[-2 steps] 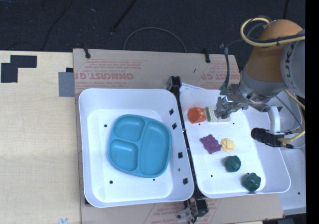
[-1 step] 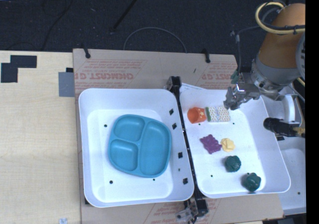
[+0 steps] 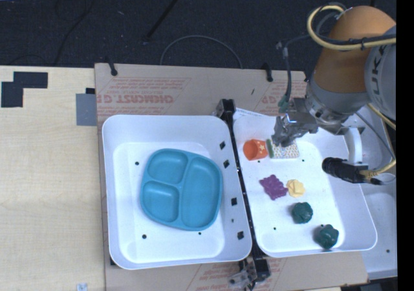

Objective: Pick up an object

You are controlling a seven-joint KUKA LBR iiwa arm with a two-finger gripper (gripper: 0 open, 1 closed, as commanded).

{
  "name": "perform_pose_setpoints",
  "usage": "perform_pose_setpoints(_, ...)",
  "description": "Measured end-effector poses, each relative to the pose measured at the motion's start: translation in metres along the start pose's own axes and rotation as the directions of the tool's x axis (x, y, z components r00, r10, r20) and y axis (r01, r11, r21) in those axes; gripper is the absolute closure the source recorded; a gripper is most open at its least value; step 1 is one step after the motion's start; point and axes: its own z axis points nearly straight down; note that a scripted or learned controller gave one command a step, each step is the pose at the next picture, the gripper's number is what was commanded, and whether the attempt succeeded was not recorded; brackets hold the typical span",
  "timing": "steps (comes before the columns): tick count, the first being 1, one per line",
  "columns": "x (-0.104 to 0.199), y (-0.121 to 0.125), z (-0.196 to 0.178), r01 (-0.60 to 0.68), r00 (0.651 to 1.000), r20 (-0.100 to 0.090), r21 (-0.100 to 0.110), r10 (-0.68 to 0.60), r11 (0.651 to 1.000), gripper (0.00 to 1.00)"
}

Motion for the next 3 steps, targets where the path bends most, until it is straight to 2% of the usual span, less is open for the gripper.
perform_pose_setpoints(2, 0.094, -0.017, 0.017, 0.001, 1.0, 0.0, 0.002, -0.001, 1.0, 1.0)
perform_pose_setpoints(3, 0.139, -0.009, 0.018, 0.001, 1.0, 0.0, -0.001, -0.001, 1.0, 1.0)
